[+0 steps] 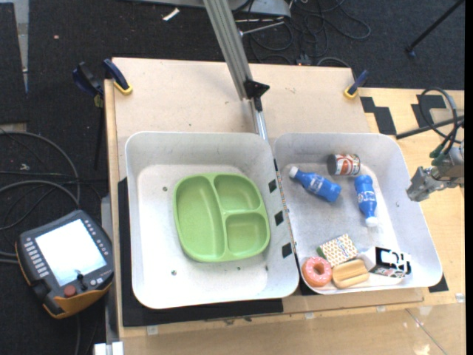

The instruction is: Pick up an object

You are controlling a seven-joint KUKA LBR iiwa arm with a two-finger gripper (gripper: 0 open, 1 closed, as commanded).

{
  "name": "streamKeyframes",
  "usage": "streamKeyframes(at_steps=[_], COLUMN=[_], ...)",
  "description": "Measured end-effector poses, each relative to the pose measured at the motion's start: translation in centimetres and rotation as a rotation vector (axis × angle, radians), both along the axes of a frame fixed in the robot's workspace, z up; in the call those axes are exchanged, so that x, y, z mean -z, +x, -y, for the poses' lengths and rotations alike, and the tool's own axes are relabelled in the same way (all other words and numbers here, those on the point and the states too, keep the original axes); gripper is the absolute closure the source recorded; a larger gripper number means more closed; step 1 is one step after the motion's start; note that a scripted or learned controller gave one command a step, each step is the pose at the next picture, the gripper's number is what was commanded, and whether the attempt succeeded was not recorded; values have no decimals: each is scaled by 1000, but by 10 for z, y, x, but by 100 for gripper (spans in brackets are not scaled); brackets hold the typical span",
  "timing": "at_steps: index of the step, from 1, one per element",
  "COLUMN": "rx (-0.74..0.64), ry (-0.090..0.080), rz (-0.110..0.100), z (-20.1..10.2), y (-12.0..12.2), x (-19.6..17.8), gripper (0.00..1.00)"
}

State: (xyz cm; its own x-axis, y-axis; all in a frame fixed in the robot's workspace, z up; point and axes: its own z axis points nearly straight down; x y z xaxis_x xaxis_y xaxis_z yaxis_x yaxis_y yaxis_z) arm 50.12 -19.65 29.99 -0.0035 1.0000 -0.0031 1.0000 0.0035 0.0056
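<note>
The right bin (410,198) holds several small objects. Two blue bottles lie in it, one (316,184) near the middle and one (366,198) to its right. A red and white can (344,164) lies at the back. Along the front are a pink donut (318,271), a tan bread roll (349,274), a patterned cracker box (338,249) and a black and white item (392,262). My gripper (420,189) hangs at the right rim of this bin, just outside it, to the right of the second bottle. It is small and grey in the camera view and holds nothing that I can see.
The left bin (148,161) holds a green divided plate (222,217). A grey metal pole (233,46) slants down to the seam between the bins. A teach pendant (65,261) lies off the bench at the left. Cables hang at the right edge.
</note>
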Motion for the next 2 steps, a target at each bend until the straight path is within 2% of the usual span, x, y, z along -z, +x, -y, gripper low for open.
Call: streamKeyframes(at_steps=[2], rx=[-3], ry=[4], rz=[-7], z=[-87], y=[-3], x=[12], gripper=[100])
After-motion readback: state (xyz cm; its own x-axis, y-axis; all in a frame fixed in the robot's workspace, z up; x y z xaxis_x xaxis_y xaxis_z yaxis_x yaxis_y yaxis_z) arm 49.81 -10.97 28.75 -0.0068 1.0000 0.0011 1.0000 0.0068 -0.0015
